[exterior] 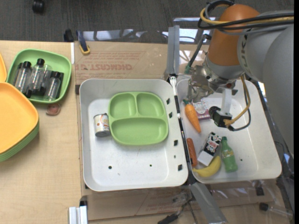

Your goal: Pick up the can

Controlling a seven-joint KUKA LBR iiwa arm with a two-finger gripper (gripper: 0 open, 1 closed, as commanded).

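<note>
Silver can (101, 125) on its side, touching green tray's (138, 117) left edge | gripper (196, 93) well right of tray, over carrot (192, 116) | grip state: cannot tell

Bright, even overhead light, slightly cool in tone. The two white bins (88, 125) show mild glare and soft, short shadows under their contents. A shiny strip (121, 33) at top centre reflects light. The arm (266, 45) at upper right looks large and slightly soft. Focus is otherwise fairly sharp; floor at top is dim.
</note>
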